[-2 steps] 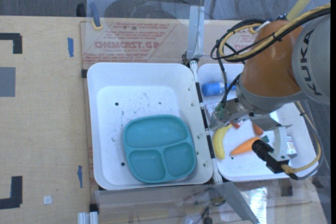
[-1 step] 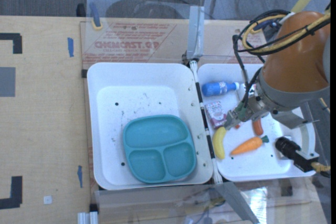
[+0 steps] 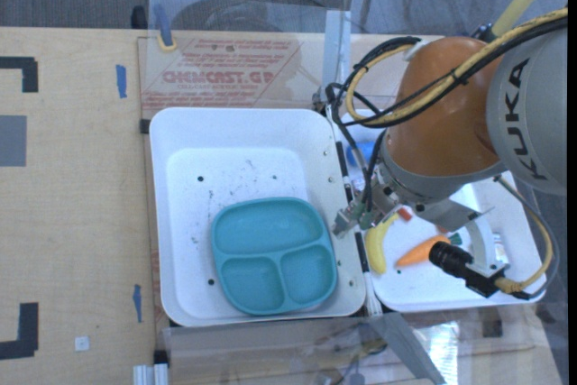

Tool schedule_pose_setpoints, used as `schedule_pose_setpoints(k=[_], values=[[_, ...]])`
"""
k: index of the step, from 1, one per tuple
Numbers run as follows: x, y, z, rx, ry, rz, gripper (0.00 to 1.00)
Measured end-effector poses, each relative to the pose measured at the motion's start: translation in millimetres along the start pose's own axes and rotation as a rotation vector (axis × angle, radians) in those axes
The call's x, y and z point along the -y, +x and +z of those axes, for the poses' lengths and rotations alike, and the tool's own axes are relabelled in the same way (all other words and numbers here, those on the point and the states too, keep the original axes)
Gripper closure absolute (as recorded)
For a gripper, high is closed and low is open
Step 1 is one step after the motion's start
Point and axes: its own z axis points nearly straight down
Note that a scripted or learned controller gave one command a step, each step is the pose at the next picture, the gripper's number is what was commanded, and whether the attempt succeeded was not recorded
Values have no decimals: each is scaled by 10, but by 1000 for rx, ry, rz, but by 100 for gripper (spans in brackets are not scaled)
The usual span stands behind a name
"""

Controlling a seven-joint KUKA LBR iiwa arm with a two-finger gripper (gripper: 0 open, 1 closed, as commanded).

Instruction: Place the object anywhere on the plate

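1. Plate (image 3: 270, 255): one teal plate with three compartments, one long and two smaller, lies flat in the left white bin (image 3: 180, 149), toward that bin's near right corner. Nothing rests on it.
2. Objects: two small things can be counted in the right white bin (image 3: 424, 288), a yellow banana-shaped piece (image 3: 375, 250) and an orange carrot-shaped piece (image 3: 416, 253). They lie near each other on the bin floor, just beside the wall that divides the bins. Small red, green and blue bits show nearby, too hidden by the arm to name.
3. Bins: two shallow white bins sit side by side on the wooden surface (image 3: 72, 194). The left bin's floor carries dark specks.
4. Arm: one grey arm with its orange band (image 3: 442, 117) hangs over the right bin, with yellow and black cables looped around it.
5. Jaws: the gripper (image 3: 361, 214) sits low at the dividing wall, above the banana piece. I cannot tell how far the jaws stand apart, nor whether they have hold of anything.
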Motion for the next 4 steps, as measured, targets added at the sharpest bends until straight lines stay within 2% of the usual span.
schedule_pose_setpoints(k=[1, 2, 3, 4], values=[[190, -270, 564, -1, 1, 249, 100], [828, -1207, -681, 2, -3, 386, 100], [1005, -1450, 482, -1, -1, 594, 100], [496, -963, 354, 1, -1, 721, 100]])
